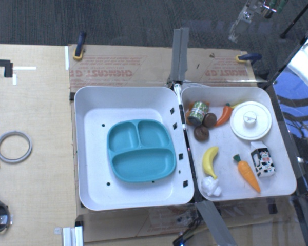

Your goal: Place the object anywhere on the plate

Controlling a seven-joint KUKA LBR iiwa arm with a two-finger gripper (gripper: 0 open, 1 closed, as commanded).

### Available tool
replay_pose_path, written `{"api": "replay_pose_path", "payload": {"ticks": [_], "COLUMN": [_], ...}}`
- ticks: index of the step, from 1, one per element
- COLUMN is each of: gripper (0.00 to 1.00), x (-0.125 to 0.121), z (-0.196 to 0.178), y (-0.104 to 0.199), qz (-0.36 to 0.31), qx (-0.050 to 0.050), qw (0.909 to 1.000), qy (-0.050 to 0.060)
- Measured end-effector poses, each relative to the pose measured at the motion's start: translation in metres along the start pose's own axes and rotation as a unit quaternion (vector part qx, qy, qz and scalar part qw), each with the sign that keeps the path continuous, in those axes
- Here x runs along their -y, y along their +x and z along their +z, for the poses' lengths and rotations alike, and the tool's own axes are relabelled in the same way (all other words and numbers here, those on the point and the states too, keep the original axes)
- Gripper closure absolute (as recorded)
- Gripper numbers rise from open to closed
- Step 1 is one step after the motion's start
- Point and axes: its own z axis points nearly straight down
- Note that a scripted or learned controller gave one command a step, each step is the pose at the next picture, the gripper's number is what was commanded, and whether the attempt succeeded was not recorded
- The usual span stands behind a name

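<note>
Well out past the far rim of the right bin (283, 152) hangs the gripper (241, 22), blurred over dark floor with open room all round it; whether it is apart or together cannot be told, and nothing shows in it. Nearer the camera from it, that bin is crowded: a green can (197, 111), two brown balls (201, 133), an orange pepper (225, 115), a white round dish (251, 120), a banana (210, 160), a carrot (246, 174), a cow-print carton (263, 162) and a white crumpled lump (211, 187). Further to its left, past the bins' shared wall, the left bin (87, 137) holds the plate (141, 150), teal, three-sectioned, bare, clear of every wall.
</note>
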Motion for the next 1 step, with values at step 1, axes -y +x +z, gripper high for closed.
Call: {"api": "replay_pose_path", "payload": {"ticks": [1], "gripper": [1.0], "x": [0.1015], "z": [0.0786], "y": [-0.0279], "qz": [-0.092], "qx": [-0.001], "qw": [0.9958], "qy": [0.0]}}
